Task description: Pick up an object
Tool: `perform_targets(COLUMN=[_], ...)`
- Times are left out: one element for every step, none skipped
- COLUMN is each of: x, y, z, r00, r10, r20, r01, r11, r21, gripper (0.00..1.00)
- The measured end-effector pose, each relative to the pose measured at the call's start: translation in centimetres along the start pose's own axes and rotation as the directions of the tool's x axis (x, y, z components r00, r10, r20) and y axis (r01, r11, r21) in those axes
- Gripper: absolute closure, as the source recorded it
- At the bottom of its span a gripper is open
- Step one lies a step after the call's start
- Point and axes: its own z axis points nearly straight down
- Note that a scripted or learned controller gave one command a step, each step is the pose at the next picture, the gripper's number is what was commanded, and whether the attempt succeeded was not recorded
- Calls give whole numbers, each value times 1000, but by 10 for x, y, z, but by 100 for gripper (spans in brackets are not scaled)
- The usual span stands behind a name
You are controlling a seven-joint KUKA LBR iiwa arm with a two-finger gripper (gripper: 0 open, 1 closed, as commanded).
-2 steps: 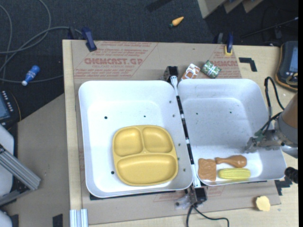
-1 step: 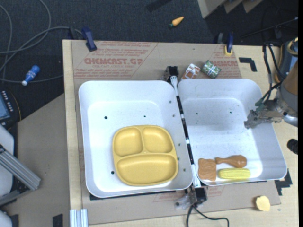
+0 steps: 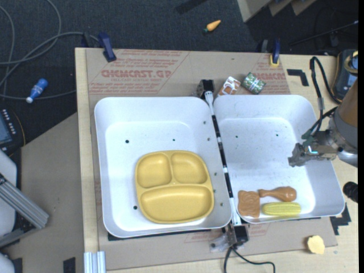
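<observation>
One gripper (image 3: pixel 298 157) over right bin (image 3: pixel 267 118), nothing in it; open vs closed can't tell.

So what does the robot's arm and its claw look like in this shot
The arm enters from the right edge as a rounded grey body, dark in shadow. Its claw is a small dark grey metal assembly with a teal-green glint on it, and a thin black cable loops down toward it from above.

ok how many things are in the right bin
3, all at its near edge: a brown piece, a drumstick and a corn cob beside it.
</observation>
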Motion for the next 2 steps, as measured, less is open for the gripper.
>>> perform_targets(x=[40,95], y=[2,84], z=[4,43], r00=[1000,1000], r10=[1,-4], r20=[1,4], r01=[-1,4], r11=[1000,1000], r21=[2,-7], gripper=[100,100])
